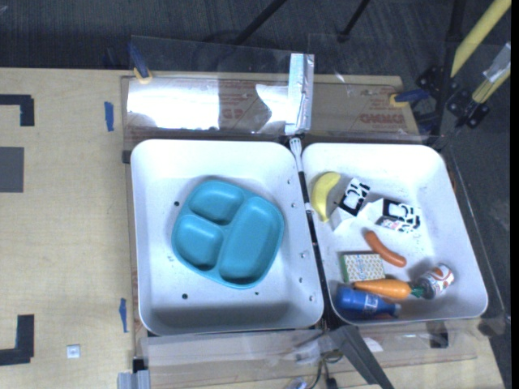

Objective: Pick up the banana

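The yellow banana [324, 193] lies in the right bin [438, 177], at its upper left close to the wall between the two bins. It curves downward and its right side touches a black-and-white patterned block [352, 197]. Nothing covers it.
The left bin [154, 177] holds a blue three-compartment tray [229, 231]. The right bin also holds a second black-and-white block [398, 214], an orange sausage [383, 248], a small green-and-tan box [362, 265], a carrot [388, 288], a blue bottle [365, 302] and a small can [439, 278].
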### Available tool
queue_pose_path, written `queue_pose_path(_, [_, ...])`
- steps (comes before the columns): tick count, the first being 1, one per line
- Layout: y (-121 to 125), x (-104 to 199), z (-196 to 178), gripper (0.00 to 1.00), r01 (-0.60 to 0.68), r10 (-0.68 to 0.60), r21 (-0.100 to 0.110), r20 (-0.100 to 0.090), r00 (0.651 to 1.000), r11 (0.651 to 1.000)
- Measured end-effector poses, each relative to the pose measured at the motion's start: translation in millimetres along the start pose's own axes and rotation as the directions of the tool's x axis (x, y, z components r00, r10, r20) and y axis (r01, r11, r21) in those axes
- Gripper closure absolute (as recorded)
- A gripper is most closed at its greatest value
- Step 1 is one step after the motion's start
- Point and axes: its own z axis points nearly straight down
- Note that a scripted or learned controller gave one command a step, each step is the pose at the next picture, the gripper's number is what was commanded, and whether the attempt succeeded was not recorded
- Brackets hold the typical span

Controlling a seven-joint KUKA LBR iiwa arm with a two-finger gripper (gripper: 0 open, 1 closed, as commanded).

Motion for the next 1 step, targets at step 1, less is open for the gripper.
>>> queue_pose_path(1, [0.1, 0.4, -0.5, 1.0, 0.363, -0.363, -0.001, -0.002, 0.932, 0.932])
